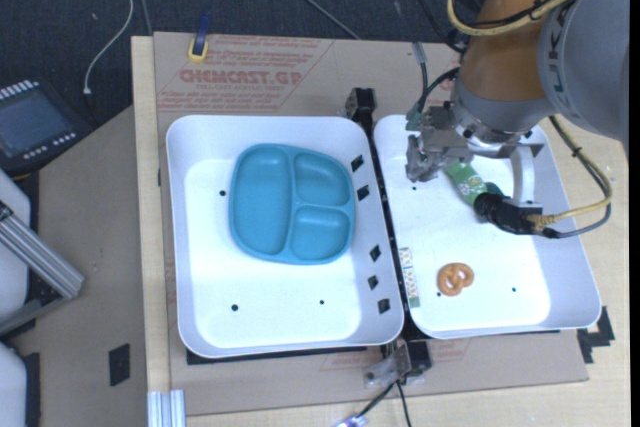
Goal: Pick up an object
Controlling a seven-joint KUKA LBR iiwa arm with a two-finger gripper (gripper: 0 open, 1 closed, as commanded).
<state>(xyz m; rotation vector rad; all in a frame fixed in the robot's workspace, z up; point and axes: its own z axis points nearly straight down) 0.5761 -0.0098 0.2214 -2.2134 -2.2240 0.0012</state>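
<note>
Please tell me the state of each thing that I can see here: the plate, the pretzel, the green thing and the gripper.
Blue plate: lying flat in the left bin, right side up, nothing in its compartments.
Pretzel: lying flat and loose in the right bin.
Green thing: lying in the right bin, partly hidden under the arm.
Gripper: low over the right bin, beside the green thing.

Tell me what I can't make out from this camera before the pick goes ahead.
- Gripper, camera view: the wrist above covers its fingers, so their state is unreadable.
- Green object: partly under the arm; its full shape and any contact are hidden.
- Pretzel: too small for detail.
- Right bin: its far part is covered by the arm.
</note>
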